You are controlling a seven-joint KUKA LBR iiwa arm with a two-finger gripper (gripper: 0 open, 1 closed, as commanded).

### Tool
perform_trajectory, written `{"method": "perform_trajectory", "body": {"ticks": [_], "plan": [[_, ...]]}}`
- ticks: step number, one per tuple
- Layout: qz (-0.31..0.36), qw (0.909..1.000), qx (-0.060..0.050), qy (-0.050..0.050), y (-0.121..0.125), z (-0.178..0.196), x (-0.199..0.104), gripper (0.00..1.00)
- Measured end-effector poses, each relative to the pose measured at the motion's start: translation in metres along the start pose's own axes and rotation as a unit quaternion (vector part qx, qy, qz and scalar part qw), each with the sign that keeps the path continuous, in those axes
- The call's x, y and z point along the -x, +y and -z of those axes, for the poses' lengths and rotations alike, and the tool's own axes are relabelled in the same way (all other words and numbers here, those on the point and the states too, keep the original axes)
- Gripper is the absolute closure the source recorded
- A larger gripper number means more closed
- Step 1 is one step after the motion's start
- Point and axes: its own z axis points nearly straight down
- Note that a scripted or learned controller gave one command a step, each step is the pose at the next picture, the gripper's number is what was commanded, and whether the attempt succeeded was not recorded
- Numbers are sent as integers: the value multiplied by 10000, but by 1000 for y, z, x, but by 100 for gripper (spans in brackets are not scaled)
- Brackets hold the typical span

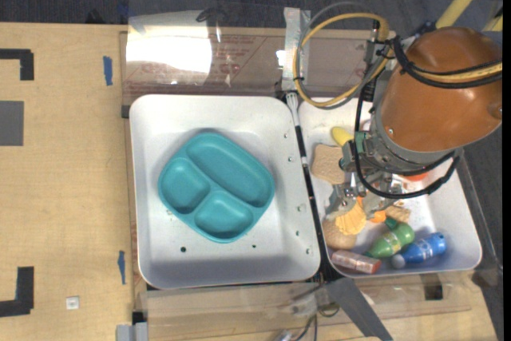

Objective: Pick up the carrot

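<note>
The carrot (352,215) is an orange piece in the right bin (467,239), partly covered by the gripper. A second orange patch (396,213) shows just to its right; I cannot tell whether it belongs to the same thing. The gripper (349,194) hangs from the grey and orange arm (439,92), low in the right bin and directly over the carrot's upper end. The arm's body hides much of the bin's middle.
Crowded around the carrot in the right bin are a tan bread slice (326,164), a yellow item (342,136), a tan lump (339,234), a green item (395,239), a blue item (423,249) and a reddish cylinder (356,261). The left bin (152,124) holds a teal divided plate (215,184).
</note>
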Motion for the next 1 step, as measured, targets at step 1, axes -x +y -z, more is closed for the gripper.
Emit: {"method": "perform_trajectory", "body": {"ticks": [1], "plan": [[1503, 9886, 16, -7, -30, 7, -10, 100]]}}
